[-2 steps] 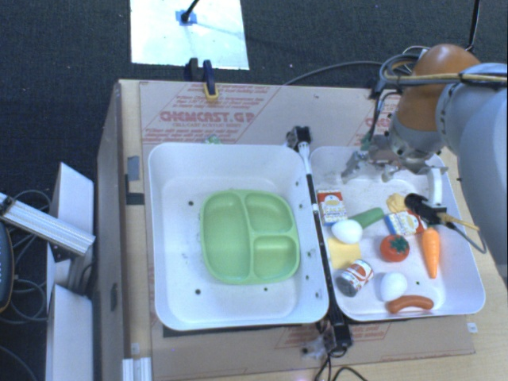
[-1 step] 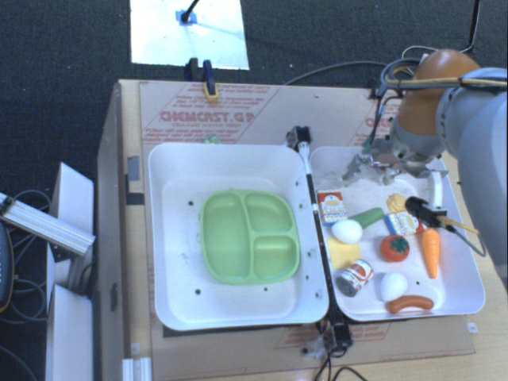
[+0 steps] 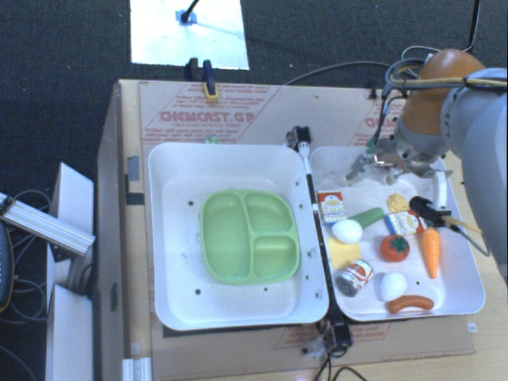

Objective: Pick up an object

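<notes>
Red block letters reading "CHEMCAST GP" run across the brown paper-faced sheet (image 3: 208, 109) that covers the tabletop behind the two bins — the same red print repeats in fainter lines around it, too small to read. The small red-and-white carton (image 3: 332, 206) carries a label — illegible.

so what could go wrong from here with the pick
1. The gripper sits over the bare far end of the right bin, away from the food, so a grasp there would likely get nothing.
2. The items are packed tight: the egg, box and cheese touch, so a descent may knock neighbours or grab two.
3. The can lies tilted and could roll away.
</notes>
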`<action>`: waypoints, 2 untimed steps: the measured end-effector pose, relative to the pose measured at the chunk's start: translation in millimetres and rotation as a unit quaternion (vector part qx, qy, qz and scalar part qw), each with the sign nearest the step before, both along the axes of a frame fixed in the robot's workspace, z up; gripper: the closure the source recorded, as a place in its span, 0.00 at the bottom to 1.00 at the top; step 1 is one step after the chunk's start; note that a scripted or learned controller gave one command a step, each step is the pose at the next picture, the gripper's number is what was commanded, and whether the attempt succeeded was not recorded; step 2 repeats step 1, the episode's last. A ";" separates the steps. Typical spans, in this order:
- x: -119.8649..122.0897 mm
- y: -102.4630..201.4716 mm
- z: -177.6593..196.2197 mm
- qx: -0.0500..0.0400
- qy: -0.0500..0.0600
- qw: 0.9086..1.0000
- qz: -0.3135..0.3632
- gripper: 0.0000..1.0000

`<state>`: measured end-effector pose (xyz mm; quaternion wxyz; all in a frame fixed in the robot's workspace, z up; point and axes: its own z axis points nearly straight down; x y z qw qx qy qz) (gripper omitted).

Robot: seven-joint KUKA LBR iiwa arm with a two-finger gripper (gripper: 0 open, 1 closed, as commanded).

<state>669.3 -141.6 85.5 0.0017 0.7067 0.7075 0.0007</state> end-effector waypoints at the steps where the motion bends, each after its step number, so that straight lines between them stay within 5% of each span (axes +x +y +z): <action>1: -0.1 8.0 -0.5 0.000 0.000 1.000 0.001 0.00; 2: -0.1 8.0 -0.5 0.000 0.000 1.000 0.001 0.00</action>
